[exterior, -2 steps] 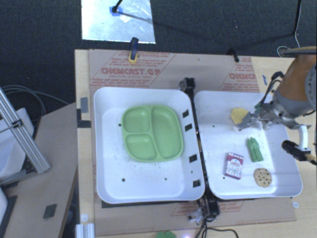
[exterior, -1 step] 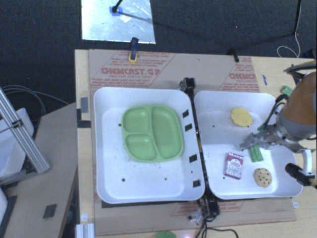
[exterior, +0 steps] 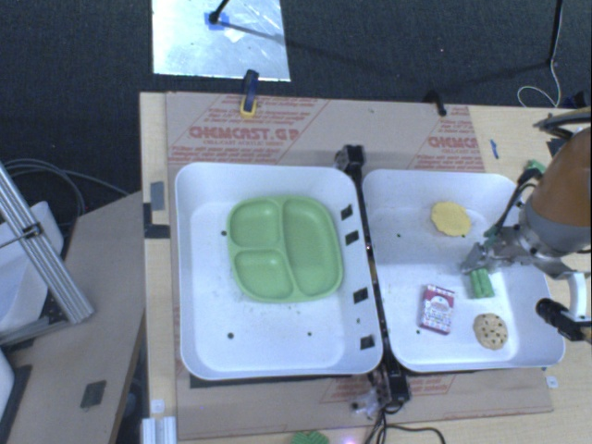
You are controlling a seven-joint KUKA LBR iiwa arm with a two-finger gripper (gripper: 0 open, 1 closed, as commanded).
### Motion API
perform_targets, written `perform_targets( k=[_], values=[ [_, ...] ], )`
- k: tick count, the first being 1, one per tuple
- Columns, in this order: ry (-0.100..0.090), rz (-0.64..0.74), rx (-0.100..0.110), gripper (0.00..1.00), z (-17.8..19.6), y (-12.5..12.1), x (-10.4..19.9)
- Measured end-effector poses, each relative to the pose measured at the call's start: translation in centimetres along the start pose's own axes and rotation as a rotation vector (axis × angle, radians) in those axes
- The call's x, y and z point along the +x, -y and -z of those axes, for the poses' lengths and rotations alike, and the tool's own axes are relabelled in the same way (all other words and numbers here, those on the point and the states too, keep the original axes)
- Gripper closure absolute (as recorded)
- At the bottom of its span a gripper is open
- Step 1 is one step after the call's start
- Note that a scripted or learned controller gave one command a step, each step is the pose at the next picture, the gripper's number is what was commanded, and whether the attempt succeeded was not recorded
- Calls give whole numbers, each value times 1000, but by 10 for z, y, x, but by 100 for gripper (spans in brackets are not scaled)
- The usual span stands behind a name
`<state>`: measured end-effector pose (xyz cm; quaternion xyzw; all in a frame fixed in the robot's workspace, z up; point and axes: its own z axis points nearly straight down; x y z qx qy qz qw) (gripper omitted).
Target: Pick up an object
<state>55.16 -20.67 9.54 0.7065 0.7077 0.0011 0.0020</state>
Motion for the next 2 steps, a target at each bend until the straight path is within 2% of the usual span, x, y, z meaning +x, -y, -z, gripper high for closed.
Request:
perform_targets(
  k=[1, 2],
  values=[
    [-4, 7, 4, 100, -12, -12, 66],
    [-4, 10, -5, 100, 95, 18, 143]
  ],
)
